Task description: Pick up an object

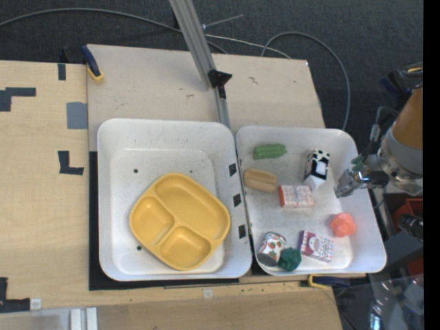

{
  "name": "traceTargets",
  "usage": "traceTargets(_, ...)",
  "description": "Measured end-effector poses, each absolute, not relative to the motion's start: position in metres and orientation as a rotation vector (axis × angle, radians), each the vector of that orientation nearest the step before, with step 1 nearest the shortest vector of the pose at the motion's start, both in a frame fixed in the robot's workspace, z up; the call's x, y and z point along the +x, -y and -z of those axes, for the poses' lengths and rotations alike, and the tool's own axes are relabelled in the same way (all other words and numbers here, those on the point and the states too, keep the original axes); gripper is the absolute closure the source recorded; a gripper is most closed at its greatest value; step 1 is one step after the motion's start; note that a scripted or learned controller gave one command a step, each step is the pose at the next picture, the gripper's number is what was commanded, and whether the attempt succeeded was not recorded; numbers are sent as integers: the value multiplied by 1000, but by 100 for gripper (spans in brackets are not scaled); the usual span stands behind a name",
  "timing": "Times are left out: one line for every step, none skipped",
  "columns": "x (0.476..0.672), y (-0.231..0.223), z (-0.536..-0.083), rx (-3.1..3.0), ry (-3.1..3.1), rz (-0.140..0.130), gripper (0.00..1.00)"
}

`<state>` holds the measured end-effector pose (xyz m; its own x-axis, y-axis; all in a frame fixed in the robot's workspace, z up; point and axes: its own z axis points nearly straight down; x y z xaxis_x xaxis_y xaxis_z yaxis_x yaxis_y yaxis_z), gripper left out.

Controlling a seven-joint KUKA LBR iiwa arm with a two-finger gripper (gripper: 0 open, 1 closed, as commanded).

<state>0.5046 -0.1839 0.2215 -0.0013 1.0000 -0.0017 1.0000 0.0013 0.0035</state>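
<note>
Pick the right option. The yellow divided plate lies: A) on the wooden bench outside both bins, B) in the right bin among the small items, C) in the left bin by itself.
C: the yellow divided plate sits alone inside the left bin, while the small items lie in the right bin.

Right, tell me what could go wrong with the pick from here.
1. The pincer sits at the right bin's right wall, so a descent there may hit the rim.
2. The black-and-white carton and the pink box lie close together; reaching for one may nudge the other.
3. The orange ball looks round and could roll away when touched.
</note>
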Motion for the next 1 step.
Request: traceTargets(505, 184, -241, 2219, -2223, -1, 100)
